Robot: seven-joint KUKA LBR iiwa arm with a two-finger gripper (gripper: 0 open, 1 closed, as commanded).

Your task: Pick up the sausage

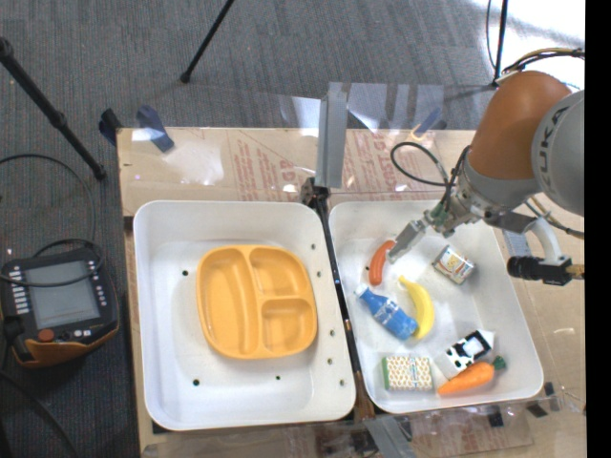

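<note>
Lowest in the camera view, and so closest to the lens, an orange carrot (468,378) lies at the near edge of the right bin (520,327), well below the claw (405,240) and a little to its right. Just left of the carrot sits a pale wafer packet (408,372), and just above the carrot a small black-and-white carton (468,350), tilted.

Between those 3 items and the claw lie a yellow banana (419,305) and a blue bottle (388,313) with a white cap, the bottle touching the banana's left side. Both are directly below the claw, near it.

A small tin can (453,264) lies on its side to the claw's right, apart from the banana.

The sausage (381,260), red-orange and roughly upright in the picture, rests on the bin floor just left of and slightly below the claw. The claw's grey fingers reach down at a slant toward the sausage's upper end; whether they touch it, I cannot tell, and I cannot tell whether they are spread or pressed together. Nothing is visibly between them.

Far left of the claw, the left bin (162,256) holds a yellow divided plate (256,301) with 3 compartments.

Both bins sit on the bench (220,160), and a pendant controller (57,303) sits on the floor off the bench's left side.
</note>
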